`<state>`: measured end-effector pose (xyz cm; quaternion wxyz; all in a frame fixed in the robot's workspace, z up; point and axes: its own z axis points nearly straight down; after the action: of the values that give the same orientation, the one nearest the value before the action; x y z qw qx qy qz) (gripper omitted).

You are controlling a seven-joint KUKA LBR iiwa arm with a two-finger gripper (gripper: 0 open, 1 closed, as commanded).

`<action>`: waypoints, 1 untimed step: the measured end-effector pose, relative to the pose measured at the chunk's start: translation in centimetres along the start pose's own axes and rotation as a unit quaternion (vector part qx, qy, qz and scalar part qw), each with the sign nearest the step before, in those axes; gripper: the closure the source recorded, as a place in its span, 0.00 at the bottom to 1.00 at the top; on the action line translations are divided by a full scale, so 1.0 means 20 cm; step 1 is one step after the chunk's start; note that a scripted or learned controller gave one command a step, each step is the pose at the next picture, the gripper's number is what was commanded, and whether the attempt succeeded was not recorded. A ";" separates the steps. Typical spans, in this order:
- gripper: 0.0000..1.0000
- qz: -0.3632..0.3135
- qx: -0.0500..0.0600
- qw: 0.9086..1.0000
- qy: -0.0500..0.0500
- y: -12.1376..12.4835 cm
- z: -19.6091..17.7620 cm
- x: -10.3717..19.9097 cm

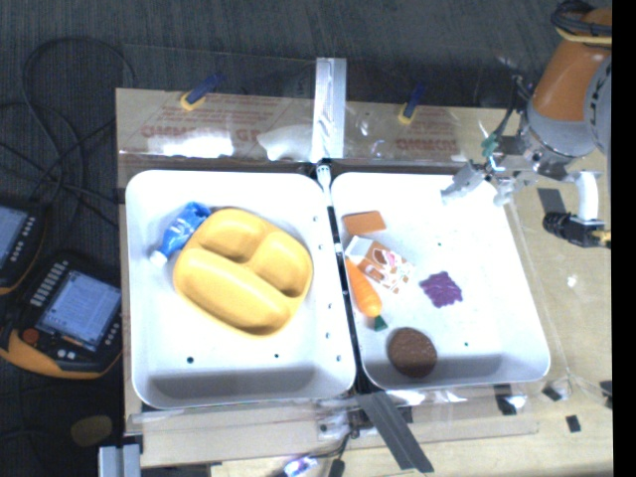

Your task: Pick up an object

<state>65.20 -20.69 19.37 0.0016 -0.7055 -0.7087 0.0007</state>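
- The gripper hangs over the far right corner of the right bin, at its rim; nothing lies between the jaws, and whether they stand open or closed I cannot tell at this size.
- Risk, as I judge it: the jaws sit right by the bin's wall, so a straight descent from here could strike the rim or close on bare floor, since no object lies beneath them.
- The candidates for picking cluster along the right bin's left side, near the divider between the bins: an orange block toward the far edge, a small printed packet just nearer, and a carrot-like orange piece lying against the left wall. These are close together, so a grasp aimed at one may nudge or pinch a neighbour.
- The carrot-like piece hugs the wall; a finger might not fit between it and the side.
- A purple crumpled thing lies near the bin's middle, well apart from the rest, and looks flat and soft; it may slip.
- A round brown object rests near the front edge; its curved form could roll out of a poor grip.
- The left bin holds a large yellow rounded object, likely too wide for the jaws, with a blue wrapper touching its far left side.
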 end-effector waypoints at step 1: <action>0.00 -0.052 -0.001 0.999 0.000 -0.25 0.51 0.02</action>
<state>60.20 -20.22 9.19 0.0012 -0.6675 -0.7446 -0.0002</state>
